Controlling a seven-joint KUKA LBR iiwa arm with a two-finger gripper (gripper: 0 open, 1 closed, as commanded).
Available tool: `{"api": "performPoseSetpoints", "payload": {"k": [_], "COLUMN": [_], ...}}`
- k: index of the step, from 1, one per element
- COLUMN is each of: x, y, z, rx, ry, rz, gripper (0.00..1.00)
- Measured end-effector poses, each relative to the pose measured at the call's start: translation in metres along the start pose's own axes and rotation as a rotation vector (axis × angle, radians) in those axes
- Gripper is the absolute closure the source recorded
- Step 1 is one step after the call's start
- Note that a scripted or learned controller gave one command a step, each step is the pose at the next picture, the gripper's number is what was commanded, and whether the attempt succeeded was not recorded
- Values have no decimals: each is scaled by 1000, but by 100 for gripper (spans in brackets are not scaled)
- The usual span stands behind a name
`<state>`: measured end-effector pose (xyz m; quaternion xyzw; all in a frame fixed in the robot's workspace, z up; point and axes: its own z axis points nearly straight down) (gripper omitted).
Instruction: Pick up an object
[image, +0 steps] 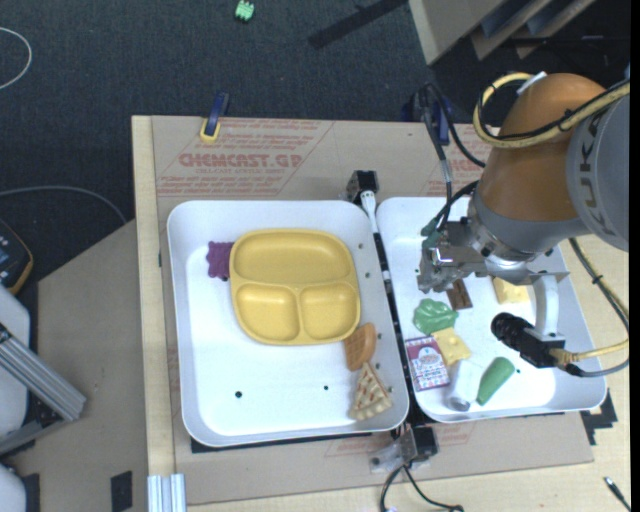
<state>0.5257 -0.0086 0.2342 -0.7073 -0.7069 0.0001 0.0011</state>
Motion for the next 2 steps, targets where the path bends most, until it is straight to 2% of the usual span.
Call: {"api": "performPoseSetpoints", "payload": {"k": [1,2], "x": [-1,7], "y": [-8,-5], "z": [3,20], "rx": [2,4], "ry": [-1,0], "rz": [0,-1], "gripper": [100,100]}}
